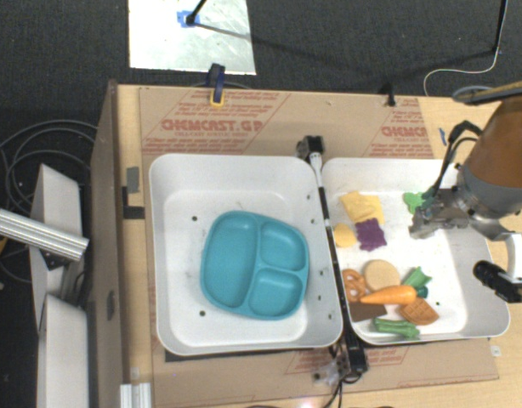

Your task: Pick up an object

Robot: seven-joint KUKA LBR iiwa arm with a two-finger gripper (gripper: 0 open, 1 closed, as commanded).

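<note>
Arm entered from right; gripper (424, 220) hung over right bin (486, 317), far half, just beside green piece (413, 200). Finger opening: could not tell. Toy food clustered left and near: yellow cheese (361, 205), purple piece (371, 235), carrot (388, 295), pretzel (354, 284). Left bin (172, 228) held teal divided plate (254, 264).

My arm (506, 155) reaches in from the right, its orange band high above the grey wrist. My gripper (424, 220) sits at the end of that wrist, pointing leftward and down. A black part of me juts out below, behind the wrist.
</note>
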